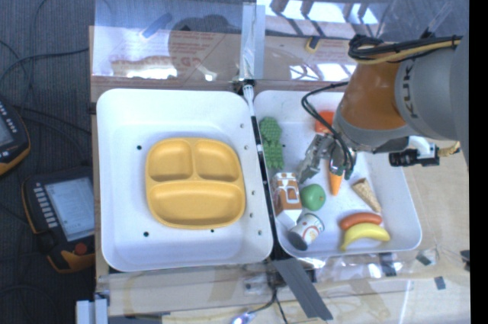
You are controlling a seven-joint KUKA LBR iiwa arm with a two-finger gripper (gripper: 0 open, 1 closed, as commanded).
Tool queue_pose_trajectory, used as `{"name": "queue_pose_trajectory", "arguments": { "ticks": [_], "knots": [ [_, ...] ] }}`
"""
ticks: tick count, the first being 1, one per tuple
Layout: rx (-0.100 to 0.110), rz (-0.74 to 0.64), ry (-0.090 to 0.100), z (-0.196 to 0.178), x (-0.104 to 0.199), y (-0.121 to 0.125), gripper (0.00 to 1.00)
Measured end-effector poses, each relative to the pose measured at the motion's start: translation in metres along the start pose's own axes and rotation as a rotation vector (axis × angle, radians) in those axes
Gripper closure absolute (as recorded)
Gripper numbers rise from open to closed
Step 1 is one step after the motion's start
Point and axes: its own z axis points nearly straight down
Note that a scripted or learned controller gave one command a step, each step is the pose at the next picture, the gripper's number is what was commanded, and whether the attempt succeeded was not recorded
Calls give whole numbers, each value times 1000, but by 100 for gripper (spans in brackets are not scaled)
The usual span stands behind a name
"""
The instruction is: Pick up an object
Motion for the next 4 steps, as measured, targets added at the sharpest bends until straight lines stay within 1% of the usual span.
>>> {"name": "queue_pose_trajectory", "arguments": {
  "ticks": [1,2,3,4],
  "knots": [
    [-2,-3,7,2,2,2,0],
    [-5,-45,6,1,53,-29,0],
    [2,-24,12,2,18,1,0],
    [-6,-88,-1,0,59,-47,0]
  ]
}}
